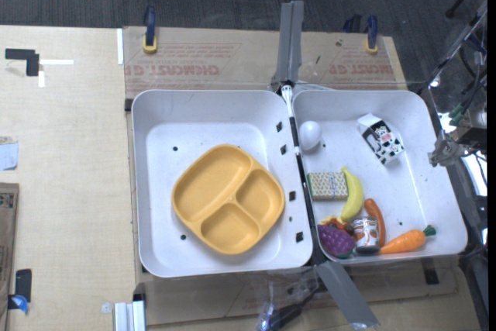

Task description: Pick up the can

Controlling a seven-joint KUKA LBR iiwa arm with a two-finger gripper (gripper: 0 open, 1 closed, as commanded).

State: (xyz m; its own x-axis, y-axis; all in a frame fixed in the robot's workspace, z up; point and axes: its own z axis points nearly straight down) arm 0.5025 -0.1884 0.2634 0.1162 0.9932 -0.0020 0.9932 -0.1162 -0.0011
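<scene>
The cardboard sheet (263, 58) lying behind the two bins carries red printed lettering, seen upside down; it looks like "CHEMCST" with "GE" beside it, though the letters are not sharp. The can (365, 232) has a red and white label, too small to read.

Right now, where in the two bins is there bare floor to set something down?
Right bin: bare middle between the milk carton, banana and right wall. Its near edge is crowded: can, grapes, sausage, carrot. Left bin: only the margins around the yellow plate.
</scene>
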